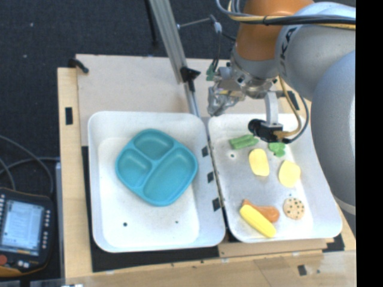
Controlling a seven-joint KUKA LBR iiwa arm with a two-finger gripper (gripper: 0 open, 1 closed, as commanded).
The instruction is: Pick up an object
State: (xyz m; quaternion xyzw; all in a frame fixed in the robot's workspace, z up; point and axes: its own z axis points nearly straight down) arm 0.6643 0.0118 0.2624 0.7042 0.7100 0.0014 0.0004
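Reaches in from the right as by far the biggest thing here: grey arm (323, 58), orange band (269, 5) above the wrist, bent down over the far side of the tabletop (131, 82). Carries two shallow white bins side by side, presumably so that pieces stay corralled within reach. Holds, in the left bin (102, 220), just a teal divided plate (157, 167), lying flat and slightly turned; looks too broad and flat for an easy pinch. Keeps, in the right bin (323, 211), the likelier candidates for picking up, scattered loose and mostly apart from one another, which leaves room to come down around one. Hangs over the far rim near the seam between the bins: end effector (222, 103), just beside the slanted aluminium rail (170, 40); cannot tell how far open, and nothing seen in its hold. Sits apart from every piece, so the pick appears not yet begun. Lies at the near edge: yellow banana-like toy (257, 220), touching an orange toy piece (267, 211) partly tucked behind it, an awkward pair to separate. Rest mid-bin, near each other without touching: two pale yellow pieces (259, 162) (289, 173). Lies closest to the end effector: green pod (242, 141), probably the shortest reach. Then a round cookie (293, 208) beside the orange piece, and lastly a small green scrap (277, 149).
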